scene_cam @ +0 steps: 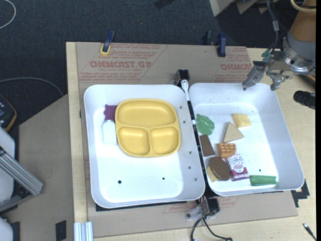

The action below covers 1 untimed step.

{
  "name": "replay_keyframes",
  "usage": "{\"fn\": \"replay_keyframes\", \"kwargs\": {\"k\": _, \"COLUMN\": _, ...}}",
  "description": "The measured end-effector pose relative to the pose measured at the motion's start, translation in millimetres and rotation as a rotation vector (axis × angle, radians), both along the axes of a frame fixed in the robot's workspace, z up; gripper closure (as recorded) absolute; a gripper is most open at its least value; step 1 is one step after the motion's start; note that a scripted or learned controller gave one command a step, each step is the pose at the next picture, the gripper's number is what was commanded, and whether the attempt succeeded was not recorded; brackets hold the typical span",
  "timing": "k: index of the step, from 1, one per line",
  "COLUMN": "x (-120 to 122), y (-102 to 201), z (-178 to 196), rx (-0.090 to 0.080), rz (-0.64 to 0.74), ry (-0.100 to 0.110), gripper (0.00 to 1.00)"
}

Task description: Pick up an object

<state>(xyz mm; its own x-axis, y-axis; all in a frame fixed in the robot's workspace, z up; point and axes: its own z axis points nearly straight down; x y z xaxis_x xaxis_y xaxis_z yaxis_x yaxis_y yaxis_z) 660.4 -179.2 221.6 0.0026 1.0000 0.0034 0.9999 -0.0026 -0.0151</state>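
My gripper (263, 81) hangs above the far right corner of the right bin (281, 115), open, with nothing between its two fingers. Below it in that bin lie several toy food pieces: a green leaf (204, 124), a yellow cheese cube (242, 120), a tan wedge (232, 133), a waffle (226, 149), a brown slab (206, 145), a brown cookie (219, 167), a red-and-white packet (236, 165) and a green bean (263, 180). All lie apart from the gripper, nearer the bin's front and middle.
The left bin (145, 179) holds a yellow divided plate (147, 127), with a white bottle (109, 132) and a purple item (110, 111) beside its left edge. Clamps (106, 44) (221, 44) stand on the bench's far edge. A black divider (188, 107) runs between the bins.
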Motion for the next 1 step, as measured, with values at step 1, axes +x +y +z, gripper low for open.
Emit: {"fn": "replay_keyframes", "kwargs": {"k": 1, "x": 2.9, "y": 0.3, "z": 9.1, "rx": -0.003, "rz": 0.003, "ry": -0.015, "gripper": 0.00}}
